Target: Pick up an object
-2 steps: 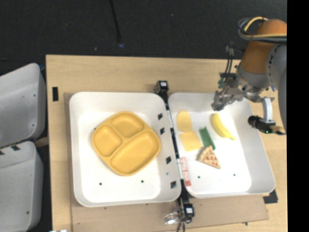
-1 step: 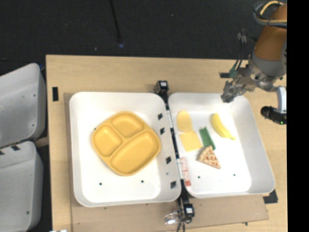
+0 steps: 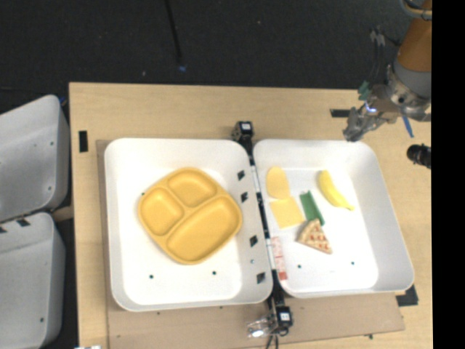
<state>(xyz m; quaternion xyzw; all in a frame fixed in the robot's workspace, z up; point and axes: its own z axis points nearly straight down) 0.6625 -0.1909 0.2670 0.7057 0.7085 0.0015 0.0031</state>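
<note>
Your pincer (image 3: 357, 128) hung at the upper right of the frame, above the counter (image 3: 182, 111) just past the far corner of the right bin (image 3: 378, 267); whether it was wide or narrow you could not tell. In that bin lay a banana (image 3: 334, 190), a green stick (image 3: 312, 207), a waffle wedge (image 3: 315, 236) and two pale yellow slices (image 3: 282, 198). The left bin (image 3: 131, 282) held a yellow divided plate (image 3: 190, 214).

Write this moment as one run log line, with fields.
stage: before pick | gripper: above right bin far rim, holding nothing | right bin: banana, pizza slice | left bin: yellow tray
</note>
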